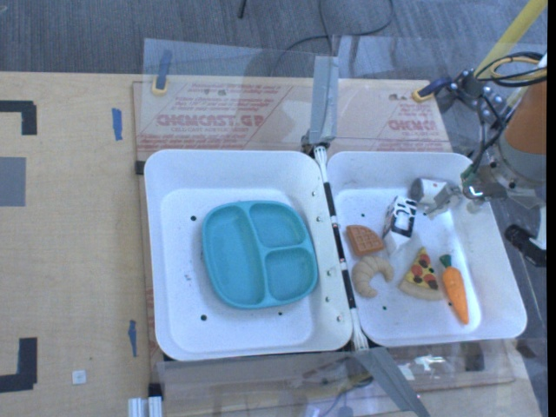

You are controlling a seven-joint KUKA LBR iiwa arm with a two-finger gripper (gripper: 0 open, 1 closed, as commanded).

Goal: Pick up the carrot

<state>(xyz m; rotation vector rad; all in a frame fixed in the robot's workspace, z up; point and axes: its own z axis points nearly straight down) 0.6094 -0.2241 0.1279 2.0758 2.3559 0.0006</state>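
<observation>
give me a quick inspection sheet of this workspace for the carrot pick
surface: two white bins side by side, left bin and right bin, on a wooden bench
job's things: carrot lying near the right bin's right wall, untouched
clutter: pizza slice, croissant, waffle, black-and-white item; teal divided plate in left bin
end effector: over the right bin's upper part, apart from the carrot
cables: black cable on the floor; wires on the arm
surroundings: grey floor, blue tape marks
</observation>
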